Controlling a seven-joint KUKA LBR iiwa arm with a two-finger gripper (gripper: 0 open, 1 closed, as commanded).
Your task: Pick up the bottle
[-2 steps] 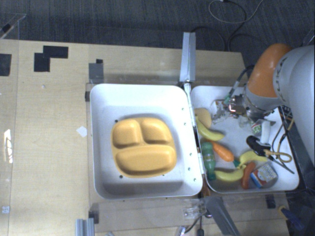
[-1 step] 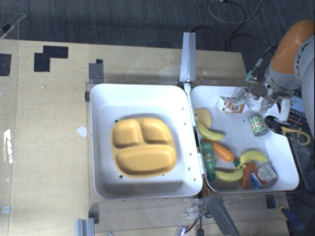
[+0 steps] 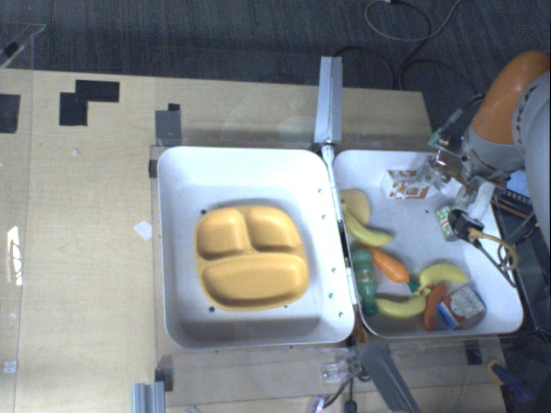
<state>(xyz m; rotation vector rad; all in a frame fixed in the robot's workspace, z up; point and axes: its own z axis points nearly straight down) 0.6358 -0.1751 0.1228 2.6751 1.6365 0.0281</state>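
1. The grey arm (image 3: 516,119) with its orange band reaches in from the right, and the gripper (image 3: 461,209) hangs over the upper right part of the right bin (image 3: 508,317).
2. The fingers (image 3: 469,200) are too small and cluttered to read here; I cannot tell whether they are parted or closed, and nothing clearly sits between them.
3. The bottle (image 3: 364,275), green and lying down, rests well away from the fingers, toward the lower left, against the right bin's left wall.
4. An orange carrot (image 3: 392,268) touches the bottle on the side nearer the fingers.
5. Three bananas: one (image 3: 366,229) above the bottle, one (image 3: 400,305) below it, and one (image 3: 443,274) lower left of the fingers.
6. A small packet (image 3: 407,185) with red and white print lies just left of the fingers; its writing is too small to read.
7. A red item (image 3: 433,306) and a small box (image 3: 462,306) with blue and red print sit below the fingers near the bin's bottom edge; no lettering is legible.
8. A pale yellow round piece (image 3: 355,203) sits near the divider, left of the fingers.
9. Far left of the fingers, the left bin (image 3: 176,256) holds a yellow divided tray (image 3: 251,255), three compartments, lying flat.
10. Both bins sit on the pale wooden tabletop (image 3: 86,256); black marks (image 3: 86,100) show at its upper left, with no readable text.
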